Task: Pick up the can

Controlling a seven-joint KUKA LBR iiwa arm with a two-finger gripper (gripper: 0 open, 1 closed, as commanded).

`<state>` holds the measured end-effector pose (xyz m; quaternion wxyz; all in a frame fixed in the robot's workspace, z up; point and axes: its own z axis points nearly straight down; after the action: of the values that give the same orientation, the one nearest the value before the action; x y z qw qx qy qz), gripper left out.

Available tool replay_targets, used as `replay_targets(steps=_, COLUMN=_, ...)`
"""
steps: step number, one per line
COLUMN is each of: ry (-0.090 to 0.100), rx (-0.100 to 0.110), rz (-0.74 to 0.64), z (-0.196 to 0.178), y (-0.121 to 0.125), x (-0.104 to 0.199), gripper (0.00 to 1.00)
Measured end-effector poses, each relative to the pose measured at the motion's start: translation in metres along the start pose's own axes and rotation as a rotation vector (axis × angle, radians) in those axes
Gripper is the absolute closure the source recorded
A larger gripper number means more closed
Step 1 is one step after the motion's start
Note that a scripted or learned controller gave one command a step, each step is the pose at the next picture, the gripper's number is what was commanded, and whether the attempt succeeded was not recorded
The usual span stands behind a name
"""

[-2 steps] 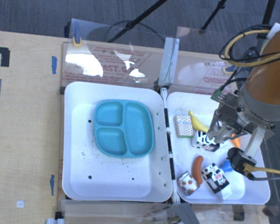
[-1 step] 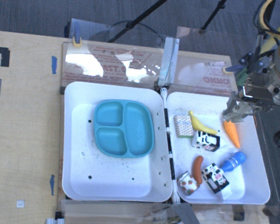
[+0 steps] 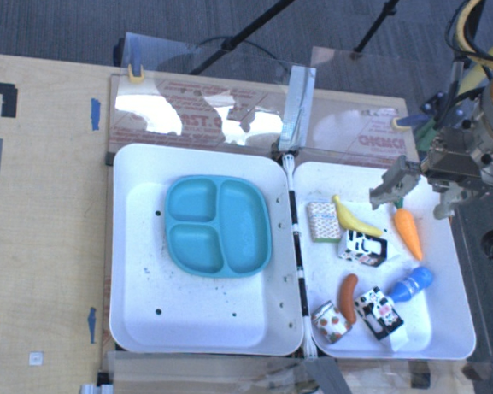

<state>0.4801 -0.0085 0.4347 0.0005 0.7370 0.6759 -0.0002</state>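
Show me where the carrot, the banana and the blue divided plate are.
carrot (image 3: 408,233): camera view, middle of its orange body, right bin.
banana (image 3: 353,218): camera view, middle of its yellow curve, right bin.
blue divided plate (image 3: 219,225): camera view, on the ridge between its compartments, left bin.

Robot lab, bench (image 3: 39,217), white bins (image 3: 135,191)

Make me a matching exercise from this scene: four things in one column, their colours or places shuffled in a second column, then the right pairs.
Things:
1. divided plate
2. carrot
3. banana
4. tool

Descriptions:
A. yellow, in the right bin
B. above the right bin's far edge
C. blue, in the left bin
D. orange, near the right bin's right side

Pairs: 1-C, 2-D, 3-A, 4-B
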Motion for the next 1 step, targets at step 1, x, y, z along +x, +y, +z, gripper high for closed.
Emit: replay_targets(steps=1, ry=-0.001, rx=-0.003, rz=-0.002, z=-0.0100, y=0.0012, x=0.0009, gripper=1.00)
